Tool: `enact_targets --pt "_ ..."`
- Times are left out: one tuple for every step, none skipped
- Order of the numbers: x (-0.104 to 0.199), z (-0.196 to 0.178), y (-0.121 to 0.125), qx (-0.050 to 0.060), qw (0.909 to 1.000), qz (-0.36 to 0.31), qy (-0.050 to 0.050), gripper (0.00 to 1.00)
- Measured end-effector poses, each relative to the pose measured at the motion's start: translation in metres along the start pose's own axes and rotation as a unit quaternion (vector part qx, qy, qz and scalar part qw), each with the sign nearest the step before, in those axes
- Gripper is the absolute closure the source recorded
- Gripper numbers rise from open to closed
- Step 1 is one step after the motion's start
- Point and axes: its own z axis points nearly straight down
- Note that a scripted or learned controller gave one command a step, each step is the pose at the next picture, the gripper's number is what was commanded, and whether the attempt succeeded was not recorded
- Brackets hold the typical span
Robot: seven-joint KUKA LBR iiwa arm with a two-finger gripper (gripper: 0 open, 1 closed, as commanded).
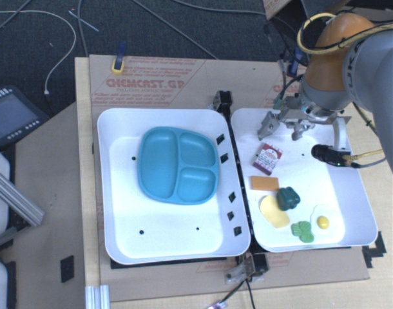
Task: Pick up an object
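Gripper (pixel 283 125) hangs over the far end of the right bin (pixel 351 192), fingers spread apart w/ nothing between them. Nearest candidate is the small red-and-white packet (pixel 268 158), lying flat just below the fingers and a bit toward the divider. Further down the same bin: orange block (pixel 265 183), yellow piece (pixel 272 211) w/ a dark teal lump (pixel 288 199) touching its upper edge, green piece (pixel 303 231), small yellow ball (pixel 323 222). Left bin (pixel 119 230) has the blue divided tray (pixel 178 165) (too wide and flat for these fingers, I'd skip it).

Step in hand, by my read: line up and descend on one object. Best bet is the packet, since it sits apart from the rest w/ bare floor all round. Approach straight down, centre over it, and turn the wrist so the fingers straddle its short side. Go low enough to get under the edges; a flat packet slips out if pinched too high. Avoid the teal/yellow pair, as touching items tend to shove each other.
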Motion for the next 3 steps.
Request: enact_targets --pt "0.001 0.052 0.000 0.000 1.0000 0.000 0.000 0.00" --pt "0.001 0.037 0.001 -0.004 1.0000 0.000 0.000 1.00" --pt "-0.001 -0.008 0.007 -0.006 1.0000 -0.001 -0.001 1.00"
